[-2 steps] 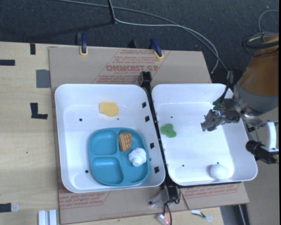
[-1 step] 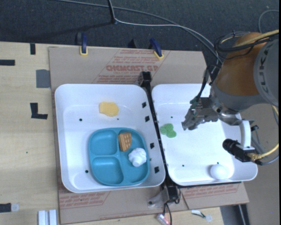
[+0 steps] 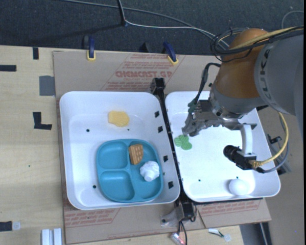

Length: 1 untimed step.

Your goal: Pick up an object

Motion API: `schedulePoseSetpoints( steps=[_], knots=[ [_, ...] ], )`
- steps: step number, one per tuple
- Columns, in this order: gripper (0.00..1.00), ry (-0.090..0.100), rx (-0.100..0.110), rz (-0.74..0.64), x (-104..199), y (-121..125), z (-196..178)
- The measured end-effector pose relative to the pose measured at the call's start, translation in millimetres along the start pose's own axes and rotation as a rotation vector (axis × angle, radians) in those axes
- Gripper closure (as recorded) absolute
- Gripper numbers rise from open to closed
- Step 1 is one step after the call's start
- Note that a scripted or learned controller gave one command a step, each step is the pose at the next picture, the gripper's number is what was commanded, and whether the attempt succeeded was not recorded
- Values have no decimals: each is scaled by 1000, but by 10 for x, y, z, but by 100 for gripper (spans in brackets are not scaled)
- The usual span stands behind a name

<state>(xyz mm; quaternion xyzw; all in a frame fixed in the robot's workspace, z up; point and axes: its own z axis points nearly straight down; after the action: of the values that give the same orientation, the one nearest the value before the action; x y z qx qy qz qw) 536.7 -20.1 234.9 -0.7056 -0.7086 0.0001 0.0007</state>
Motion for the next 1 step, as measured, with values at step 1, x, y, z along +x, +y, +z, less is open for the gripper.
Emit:
schedulePoseSetpoints(
  steps=[1],
  knots=[
    [100, 0, 0, -1, 599, 70, -22]
  ],
)
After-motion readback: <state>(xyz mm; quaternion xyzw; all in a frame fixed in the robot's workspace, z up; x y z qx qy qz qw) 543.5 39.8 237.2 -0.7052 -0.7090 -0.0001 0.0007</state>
